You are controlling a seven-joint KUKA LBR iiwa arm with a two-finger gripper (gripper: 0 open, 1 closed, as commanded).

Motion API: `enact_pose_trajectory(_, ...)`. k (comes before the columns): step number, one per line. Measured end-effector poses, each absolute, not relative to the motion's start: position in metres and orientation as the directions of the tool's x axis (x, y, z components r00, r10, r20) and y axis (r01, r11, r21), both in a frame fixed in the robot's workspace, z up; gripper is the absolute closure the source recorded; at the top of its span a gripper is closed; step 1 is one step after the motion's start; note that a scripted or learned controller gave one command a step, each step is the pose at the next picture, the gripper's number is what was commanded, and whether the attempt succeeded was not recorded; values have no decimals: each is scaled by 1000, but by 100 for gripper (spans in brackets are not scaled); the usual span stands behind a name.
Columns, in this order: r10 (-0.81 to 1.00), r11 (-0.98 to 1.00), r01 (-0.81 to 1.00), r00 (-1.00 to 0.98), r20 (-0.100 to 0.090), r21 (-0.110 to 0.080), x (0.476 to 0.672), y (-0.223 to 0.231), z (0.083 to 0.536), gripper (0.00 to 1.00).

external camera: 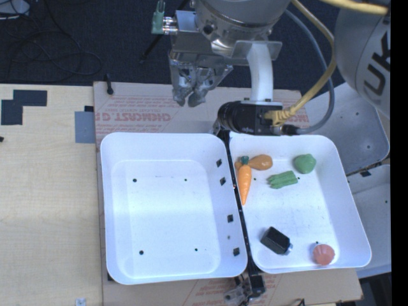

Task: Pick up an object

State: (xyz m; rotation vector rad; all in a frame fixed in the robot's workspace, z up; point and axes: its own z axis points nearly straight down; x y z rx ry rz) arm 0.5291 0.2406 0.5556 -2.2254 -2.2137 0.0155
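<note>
Right bin (357, 222), near to far: pink ball (323, 254) at 5 o'clock, black block (276, 241) at 6, then carrot (244, 180) along the divider at 10, orange piece (261, 162) touching its top, green pod (282, 180) and green lump (305, 163) toward 1; left bin (127, 152) sits alongside. All look like light, stiff plastic toys, probably slick, and the block seems the easiest take, pinched across its flat sides, since the ball may roll out. Gripper (194, 94) hangs past the far rim at 12, grasping nothing, and whether it's released or clenched I cannot tell.
</note>
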Motion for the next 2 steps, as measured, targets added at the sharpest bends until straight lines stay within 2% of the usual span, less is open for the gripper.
enact_pose_trajectory(1,1000,3,1000,-3,-2,-7,474,244,537,100)
enact_pose_trajectory(2,1000,-2,1000,2,-3,-4,541,240,536,100)
